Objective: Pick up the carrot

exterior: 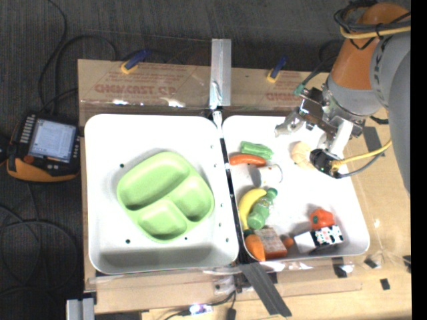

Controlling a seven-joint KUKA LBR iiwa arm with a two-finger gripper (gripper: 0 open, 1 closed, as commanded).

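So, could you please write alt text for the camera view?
A grey and orange robot arm's gripper hangs over the far right corner of the right bin, away from the carrot at its near left edge. The left bin holds a green tray.

The bench (160,85) is a brown board with red print along its 12 o'clock edge, under a clear sheet. Two white bins lie on it side by side, touching: the left bin (100,232) toward 9 o'clock, the right bin (357,229) toward 3 o'clock. A grey metal bar (221,72) lies at 12 o'clock, above the line where the bins meet. Two blue-and-yellow clamps (135,61) hold the far edge, one at 11 o'clock and the other (275,71) at 1 o'clock
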